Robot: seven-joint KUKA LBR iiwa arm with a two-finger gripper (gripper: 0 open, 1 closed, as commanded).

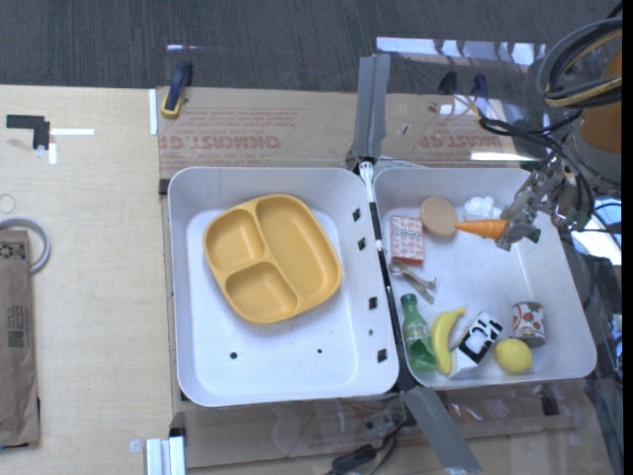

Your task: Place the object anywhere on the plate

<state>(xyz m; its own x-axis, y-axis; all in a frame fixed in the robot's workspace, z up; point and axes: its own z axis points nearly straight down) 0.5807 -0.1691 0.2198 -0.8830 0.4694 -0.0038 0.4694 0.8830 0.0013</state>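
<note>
A yellow plate (272,257) with three compartments lies in the left bin (198,364). My gripper (520,228) hangs low over the back right of the right bin (574,295), right at the green-topped end of an orange carrot (478,229). The carrot lies flat on the bin floor, pointing left toward a tan round piece (437,216). Whether the gripper touches the carrot is unclear.
The right bin also holds a white lump (482,207), a red-and-white box (406,239), a small metal piece (417,283), a green bottle (415,330), a banana (447,336), a black-and-white item (480,336), a lemon (513,355) and a small can (528,322). A divider (374,255) separates the bins.
</note>
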